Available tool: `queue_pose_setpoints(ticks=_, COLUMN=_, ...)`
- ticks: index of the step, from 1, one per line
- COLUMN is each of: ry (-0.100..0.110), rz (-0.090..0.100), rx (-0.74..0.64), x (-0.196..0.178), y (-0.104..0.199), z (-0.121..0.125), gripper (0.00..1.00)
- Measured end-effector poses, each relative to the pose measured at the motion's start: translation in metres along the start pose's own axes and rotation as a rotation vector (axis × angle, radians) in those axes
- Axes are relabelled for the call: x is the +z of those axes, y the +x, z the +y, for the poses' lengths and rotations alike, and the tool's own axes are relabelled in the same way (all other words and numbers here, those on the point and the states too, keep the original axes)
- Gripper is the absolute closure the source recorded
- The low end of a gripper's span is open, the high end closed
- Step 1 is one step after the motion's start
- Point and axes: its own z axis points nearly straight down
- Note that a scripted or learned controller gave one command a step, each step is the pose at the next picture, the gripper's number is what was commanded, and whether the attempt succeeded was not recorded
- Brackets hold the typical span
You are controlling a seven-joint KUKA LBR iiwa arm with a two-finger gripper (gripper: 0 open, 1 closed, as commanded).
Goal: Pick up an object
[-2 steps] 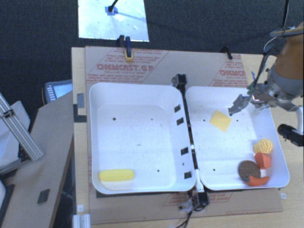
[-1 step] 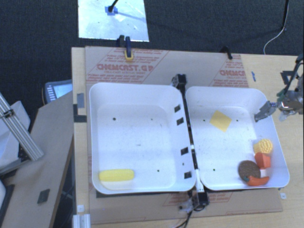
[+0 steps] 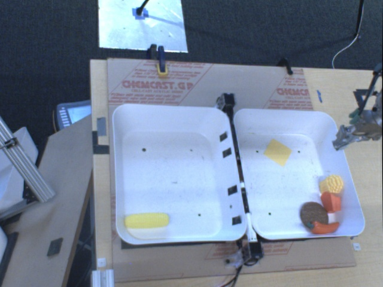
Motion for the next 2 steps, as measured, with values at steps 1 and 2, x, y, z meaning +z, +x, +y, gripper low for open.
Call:
queue_pose_setpoints(ticks=1, ry=-0.003, rz=0.002, rx=-0.003, x=-0.075, y=0.052, z=-0.042, gripper=1.0)
queue_pose_setpoints(ticks=2, ry=0.01, rz=0.006, rx=-0.005, x=-0.007, y=0.121, z=-0.05, gripper=1.0)
